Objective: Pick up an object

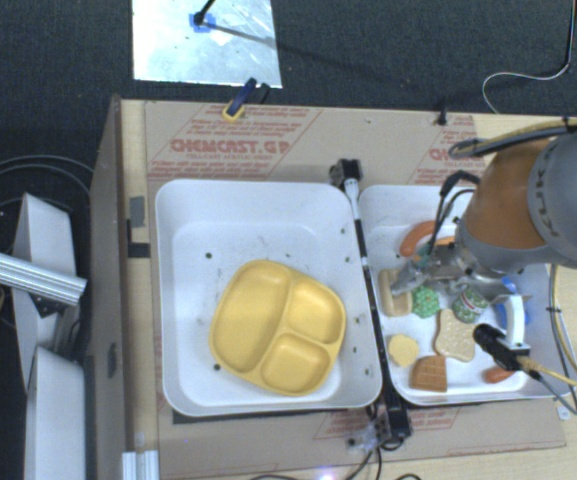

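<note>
**Gripper down among the toy food, nothing lifted yet**

The arm has its gripper (415,276) low in the right bin (388,200), right over a small green piece (426,301). I judge this to be the reach-and-close step of the pick. Nothing looks carried.

Taking the green piece as the marker, the gripper sits just at its far-left edge, close enough to be touching or nearly so. The wrist covers the join, so I cannot tell whether the jaws are apart or together, or whether the green piece lies between them or only beside them.

An orange-red piece (416,238) lies beyond the green piece, on the far side of the gripper. A pale round disc (403,349) is near it on the front side. A brown wedge (429,373) sits further front again, and a biscuit-shaped piece (455,338) is just to its front-right. The yellow tray (278,326) is well off to its left, in the left bin (198,218).

The next move probably calls for a firm close on the green piece and a straight lift. The neighbours crowd in, so a skewed grip could nudge them or slip off.
</note>
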Controlling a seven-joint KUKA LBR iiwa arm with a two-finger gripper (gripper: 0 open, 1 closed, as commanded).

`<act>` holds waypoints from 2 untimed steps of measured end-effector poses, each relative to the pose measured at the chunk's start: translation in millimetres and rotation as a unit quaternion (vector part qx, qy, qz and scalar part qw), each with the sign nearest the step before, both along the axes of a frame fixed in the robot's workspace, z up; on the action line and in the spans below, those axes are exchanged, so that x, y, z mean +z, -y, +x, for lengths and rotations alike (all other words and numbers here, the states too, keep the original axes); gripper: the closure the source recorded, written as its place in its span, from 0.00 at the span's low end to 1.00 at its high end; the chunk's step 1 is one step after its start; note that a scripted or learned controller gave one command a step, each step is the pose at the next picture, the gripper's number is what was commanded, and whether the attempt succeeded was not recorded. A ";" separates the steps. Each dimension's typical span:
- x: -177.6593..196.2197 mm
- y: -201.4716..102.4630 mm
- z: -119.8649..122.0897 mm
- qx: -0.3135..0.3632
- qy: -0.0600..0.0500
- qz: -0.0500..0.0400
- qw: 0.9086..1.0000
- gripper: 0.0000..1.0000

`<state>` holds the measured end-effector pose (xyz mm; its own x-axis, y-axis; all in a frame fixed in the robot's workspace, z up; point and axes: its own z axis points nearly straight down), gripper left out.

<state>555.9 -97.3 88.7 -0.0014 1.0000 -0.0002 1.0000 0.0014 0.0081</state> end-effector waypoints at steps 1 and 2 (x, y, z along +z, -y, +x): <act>-1.1 21.8 74.8 0.001 0.001 -0.001 1.000 0.00; -1.1 27.0 74.3 0.001 0.000 0.000 1.000 0.00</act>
